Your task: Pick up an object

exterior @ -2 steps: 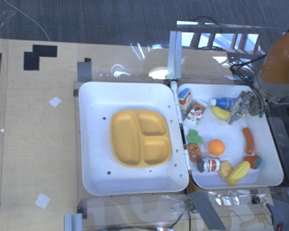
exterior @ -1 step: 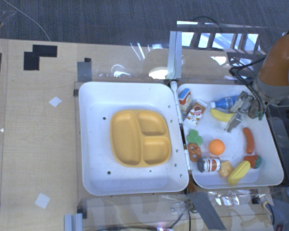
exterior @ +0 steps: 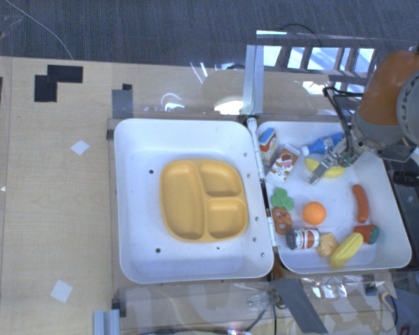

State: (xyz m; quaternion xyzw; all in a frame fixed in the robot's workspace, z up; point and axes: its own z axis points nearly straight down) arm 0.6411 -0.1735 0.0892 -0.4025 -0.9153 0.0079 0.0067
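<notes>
Metal two-finger end effector (exterior: 327, 167) hung low in the right white plastic bin (exterior: 398, 257), its slim fingers spread narrowly above a yellow banana-shaped toy (exterior: 324, 167), gripping nothing. Blue-capped plastic bottle (exterior: 322, 146) lay just beyond. Smooth orange ball (exterior: 313, 213) sat nearer.

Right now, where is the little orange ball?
In the camera view, the orange ball lies in the right bin, near its middle. A pretzel sits just to its left, a small can just below it and a red sausage to its right.

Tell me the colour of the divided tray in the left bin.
The divided tray is mustard yellow, seen clearly in the camera view.
</notes>
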